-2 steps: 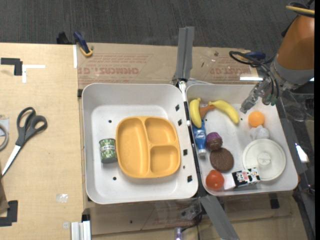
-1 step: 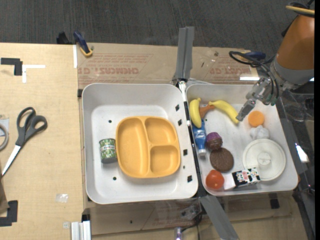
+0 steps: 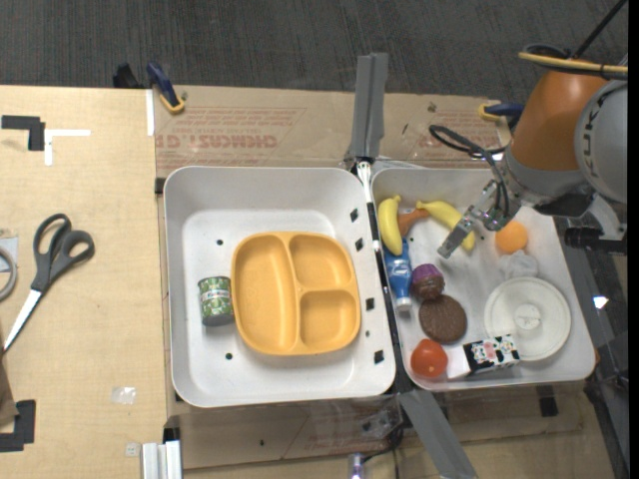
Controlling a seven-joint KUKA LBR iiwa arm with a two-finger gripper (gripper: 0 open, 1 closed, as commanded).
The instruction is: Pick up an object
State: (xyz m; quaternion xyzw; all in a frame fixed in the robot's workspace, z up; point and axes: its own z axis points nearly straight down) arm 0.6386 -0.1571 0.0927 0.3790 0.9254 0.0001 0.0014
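My gripper [image 3: 457, 239] hangs low over the back of the right bin [image 3: 574, 367], pointing down and left from the orange-banded wrist [image 3: 554, 118]. Its tip is just right of a yellow banana [image 3: 439, 211] and above a purple plum [image 3: 427, 280]. A second banana [image 3: 389, 224] lies by the bin's left wall. An orange ball [image 3: 511, 236] sits just right of the gripper. I see nothing held in the gripper.
The right bin also holds a blue bottle [image 3: 400, 277], a brown round object [image 3: 441, 318], a red tomato [image 3: 428, 357], a white bowl [image 3: 526, 313] and a black-and-white carton [image 3: 491, 353]. The left bin [image 3: 190, 367] bears a yellow divided plate [image 3: 297, 292] and a green can [image 3: 214, 299]. Scissors [image 3: 48, 257] lie at the far left.
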